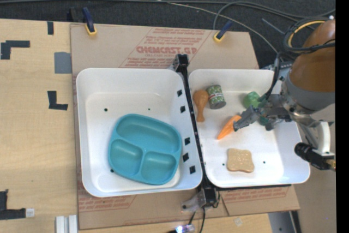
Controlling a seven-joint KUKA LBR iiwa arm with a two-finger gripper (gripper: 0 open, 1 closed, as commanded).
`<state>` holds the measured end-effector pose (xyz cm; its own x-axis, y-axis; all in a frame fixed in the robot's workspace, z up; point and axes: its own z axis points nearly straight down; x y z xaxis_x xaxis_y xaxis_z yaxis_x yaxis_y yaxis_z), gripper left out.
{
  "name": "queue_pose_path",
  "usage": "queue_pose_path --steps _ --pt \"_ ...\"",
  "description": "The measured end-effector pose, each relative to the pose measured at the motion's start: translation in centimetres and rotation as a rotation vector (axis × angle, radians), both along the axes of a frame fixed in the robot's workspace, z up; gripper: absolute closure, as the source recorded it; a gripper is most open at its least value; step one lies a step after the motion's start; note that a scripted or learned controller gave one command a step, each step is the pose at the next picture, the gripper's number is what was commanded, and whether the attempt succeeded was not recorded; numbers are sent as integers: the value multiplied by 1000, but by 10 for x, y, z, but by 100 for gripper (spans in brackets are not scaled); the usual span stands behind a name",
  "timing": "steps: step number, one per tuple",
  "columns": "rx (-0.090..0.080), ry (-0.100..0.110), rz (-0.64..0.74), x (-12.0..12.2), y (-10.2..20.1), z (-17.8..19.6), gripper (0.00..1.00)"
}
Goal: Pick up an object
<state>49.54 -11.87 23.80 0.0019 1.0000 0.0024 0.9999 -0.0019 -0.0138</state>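
The right bin (pixel 275 153) holds several small items. An orange carrot (pixel 226 129) lies near the bin's middle, tilted. A tan bread slice (pixel 240 161) rests toward the front. At the back left, a green can (pixel 216 96) sits beside a brown drumstick-shaped piece (pixel 200 103). A green leafy piece (pixel 252 99) sits at the back, partly behind the arm. My gripper (pixel 254 118) is low over the right bin, just to the right of the carrot's upper end and below the green piece. I see nothing held in it.
The left bin (pixel 87 117) holds a teal divided plate (pixel 144 148). A black divider (pixel 188 117) with clips separates the bins. The grey arm with its orange band (pixel 316 63) covers the right bin's right rim. Cables run across the back.
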Motion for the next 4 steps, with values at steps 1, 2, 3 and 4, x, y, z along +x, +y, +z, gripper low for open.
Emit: queue_pose_path --steps 1,2,3,4 --pt "-2 -12 4 2 0 6 0" --pt "-2 -8 3 11 3 -43 0" --pt "-1 -6 2 7 1 -107 0" --pt "-4 -13 2 6 1 -156 0"
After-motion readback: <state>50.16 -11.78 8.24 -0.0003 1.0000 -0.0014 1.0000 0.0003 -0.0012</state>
